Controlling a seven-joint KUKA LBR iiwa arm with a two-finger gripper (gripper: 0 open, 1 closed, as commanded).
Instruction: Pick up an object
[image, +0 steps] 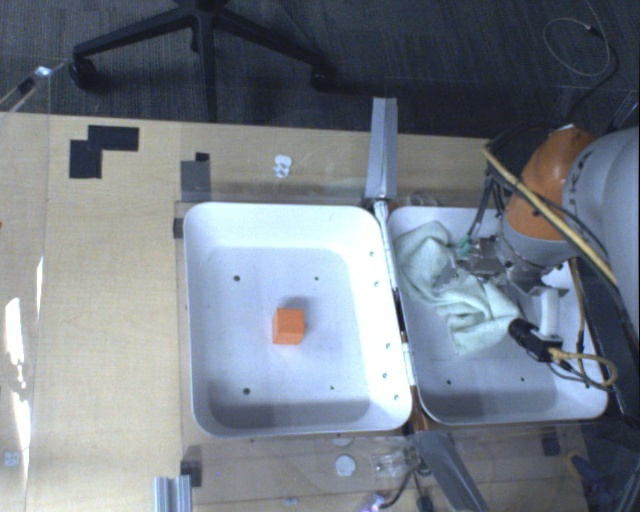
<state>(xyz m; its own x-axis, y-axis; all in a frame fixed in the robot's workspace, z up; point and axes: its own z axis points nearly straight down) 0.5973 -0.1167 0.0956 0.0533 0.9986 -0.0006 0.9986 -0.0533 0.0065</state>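
An orange cube (289, 326) lies near the middle of the left bin (215, 400). A crumpled pale green and white cloth (447, 285) lies in the upper left part of the right bin (500, 400). My gripper (478, 262) reaches down into the right bin at the cloth's right edge, below the orange band on the wrist. It appears to touch the cloth, but the wrist hides the point of contact.
A grey metal post (382, 150) stands behind the divide between the two bins. Black cables (560, 355) loop down from the arm over the right bin's right side. A chair base (200, 40) sits on the floor beyond the bench.
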